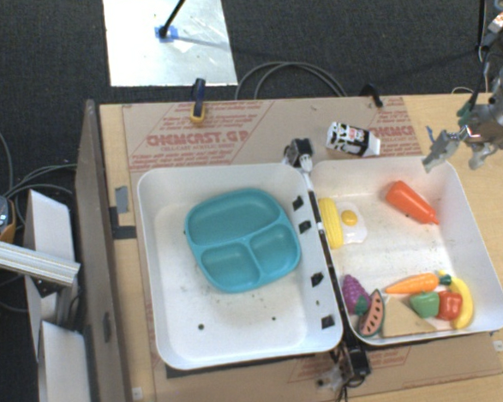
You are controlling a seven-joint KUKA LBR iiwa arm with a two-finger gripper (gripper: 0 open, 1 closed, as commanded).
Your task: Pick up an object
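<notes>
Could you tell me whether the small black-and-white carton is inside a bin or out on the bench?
Out. The carton lies tipped on its side on the cardboard, just beyond the right bin's far rim.

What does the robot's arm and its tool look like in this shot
At the view's right edge the tool is a pale grey metal piece with two thin pointed fingers, on a blockier grey mount. Above it the arm shows a grey link with a small orange-red patch near the top corner. No markings can be read on it.

The bench (229, 129) bears two white bins (166, 270), with a small black-and-white carton (352, 139) lying just behind the right one.
</notes>
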